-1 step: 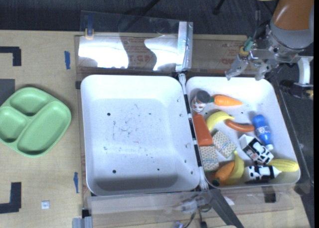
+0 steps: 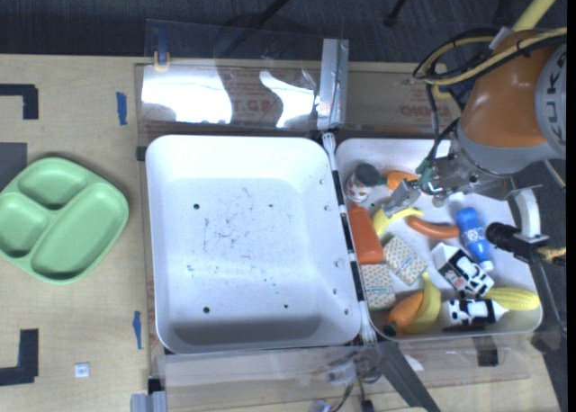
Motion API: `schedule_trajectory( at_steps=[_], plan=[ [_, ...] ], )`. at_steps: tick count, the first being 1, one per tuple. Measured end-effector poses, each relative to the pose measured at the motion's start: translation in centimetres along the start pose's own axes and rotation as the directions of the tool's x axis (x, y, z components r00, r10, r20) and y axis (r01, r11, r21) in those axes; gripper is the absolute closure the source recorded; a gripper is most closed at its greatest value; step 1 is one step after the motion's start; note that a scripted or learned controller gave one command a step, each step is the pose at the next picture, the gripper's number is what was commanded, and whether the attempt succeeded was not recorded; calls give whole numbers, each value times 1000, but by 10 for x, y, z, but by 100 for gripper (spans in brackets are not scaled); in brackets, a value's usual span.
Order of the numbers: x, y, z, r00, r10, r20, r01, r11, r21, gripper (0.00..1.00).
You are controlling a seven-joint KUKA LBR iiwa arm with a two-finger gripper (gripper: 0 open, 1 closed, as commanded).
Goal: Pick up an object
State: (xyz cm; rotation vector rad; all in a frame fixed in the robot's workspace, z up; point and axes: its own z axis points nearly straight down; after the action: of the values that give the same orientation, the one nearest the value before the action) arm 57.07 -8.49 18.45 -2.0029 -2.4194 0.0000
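My gripper (image 2: 407,194) hangs low over the back of the right bin (image 2: 526,334), under the grey wrist and its orange band (image 2: 506,103). Right beneath and beside it lie a yellow banana-shaped piece (image 2: 394,219) and an orange sausage-shaped toy (image 2: 432,228). A small can with a dark top (image 2: 361,183) stands just to its left. Nothing is seen held. Other pieces in this bin are an orange block (image 2: 364,233), a blue bottle (image 2: 472,228), a waffle-patterned cracker (image 2: 405,261), two black-and-white toys (image 2: 468,273), a yellow corn cob (image 2: 515,298) and an orange fruit (image 2: 407,309).
The left bin (image 2: 171,163) sits beside the right one, sharing a raised divider (image 2: 346,239). A green sectioned plate (image 2: 58,219) rests on the wooden bench at far left. A clear plastic panel (image 2: 234,91) stands behind the left bin. Cables run behind the arm.
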Motion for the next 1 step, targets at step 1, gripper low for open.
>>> schedule_trajectory(
  at_steps=[1],
  plan=[
    [25,-28,-31,998,-63,-1,63,998,1,0]
  ],
)
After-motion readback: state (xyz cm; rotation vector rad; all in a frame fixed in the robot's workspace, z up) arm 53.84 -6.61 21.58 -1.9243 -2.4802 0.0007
